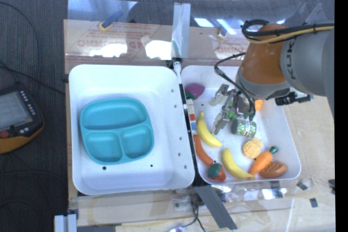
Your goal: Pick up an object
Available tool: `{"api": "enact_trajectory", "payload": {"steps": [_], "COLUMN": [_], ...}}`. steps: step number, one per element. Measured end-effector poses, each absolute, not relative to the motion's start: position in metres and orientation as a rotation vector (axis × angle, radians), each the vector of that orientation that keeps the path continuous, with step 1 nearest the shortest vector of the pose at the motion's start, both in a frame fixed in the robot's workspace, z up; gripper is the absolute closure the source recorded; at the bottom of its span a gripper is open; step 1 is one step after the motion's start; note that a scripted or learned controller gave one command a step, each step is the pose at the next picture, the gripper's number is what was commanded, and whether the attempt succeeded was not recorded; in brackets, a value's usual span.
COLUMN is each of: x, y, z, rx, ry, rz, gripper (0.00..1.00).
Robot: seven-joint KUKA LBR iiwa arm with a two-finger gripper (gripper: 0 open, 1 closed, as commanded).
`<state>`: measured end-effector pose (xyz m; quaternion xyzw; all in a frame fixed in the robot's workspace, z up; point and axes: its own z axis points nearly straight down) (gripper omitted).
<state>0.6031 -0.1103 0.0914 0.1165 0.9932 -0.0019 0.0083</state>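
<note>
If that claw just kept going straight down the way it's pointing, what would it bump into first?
Probably bare floor of the right bin. The gripper points down between the upper banana and the green can, though from this slanted view the can might be grazed first.

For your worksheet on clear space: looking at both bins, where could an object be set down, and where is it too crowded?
Free patches: the left bin's white floor bordering the teal tray, and the tray's own compartments. The right bin is crowded: two bananas, carrot, corn and can cluster under the pincer; a bare strip remains along its right wall.
</note>
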Motion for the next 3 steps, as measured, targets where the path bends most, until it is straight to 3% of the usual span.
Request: {"api": "enact_trajectory", "payload": {"steps": [1,2,3], "x": [0.6051,0.6045,0.6053], "y": [-0.1095,-0.1094,-0.1094], "z": [0.1025,0.1014,0.1106], "rx": [0.361,0.361,0.36], "ry": [3.098,3.1,3.098], "rz": [-0.008,-0.008,-0.01], "gripper": [1.0,0.0,1.0]}}
